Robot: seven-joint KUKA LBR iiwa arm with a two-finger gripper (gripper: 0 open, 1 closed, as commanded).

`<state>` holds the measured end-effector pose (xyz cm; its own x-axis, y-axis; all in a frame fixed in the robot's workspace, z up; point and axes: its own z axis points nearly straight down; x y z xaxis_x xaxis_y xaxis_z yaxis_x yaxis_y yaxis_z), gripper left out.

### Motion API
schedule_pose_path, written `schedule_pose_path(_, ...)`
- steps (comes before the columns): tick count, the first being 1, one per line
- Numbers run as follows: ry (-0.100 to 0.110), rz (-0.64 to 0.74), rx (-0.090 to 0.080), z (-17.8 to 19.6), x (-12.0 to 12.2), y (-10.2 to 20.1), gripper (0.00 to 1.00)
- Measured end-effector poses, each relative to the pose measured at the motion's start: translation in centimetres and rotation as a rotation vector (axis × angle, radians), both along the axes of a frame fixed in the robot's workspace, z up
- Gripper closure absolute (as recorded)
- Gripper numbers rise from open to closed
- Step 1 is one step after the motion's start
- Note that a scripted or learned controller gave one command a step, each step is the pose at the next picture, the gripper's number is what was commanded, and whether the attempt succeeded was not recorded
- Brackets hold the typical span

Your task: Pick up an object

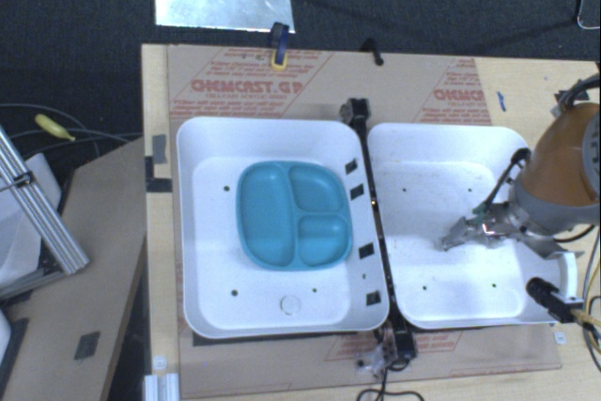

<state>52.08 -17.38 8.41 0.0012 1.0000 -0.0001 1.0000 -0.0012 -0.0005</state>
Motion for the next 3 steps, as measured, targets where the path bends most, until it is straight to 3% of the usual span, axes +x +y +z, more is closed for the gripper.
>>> schedule_pose_path(1,0.001,-0.001,0.0,0.0,-3.6,-3.1,0.0)
schedule_pose_path(2,-0.006,0.002,-0.002,1.2,-3.3,-3.0,1.0)
schedule_pose_path(3,-0.012,0.011,0.0,9.2,-0.3,2.1,1.0)
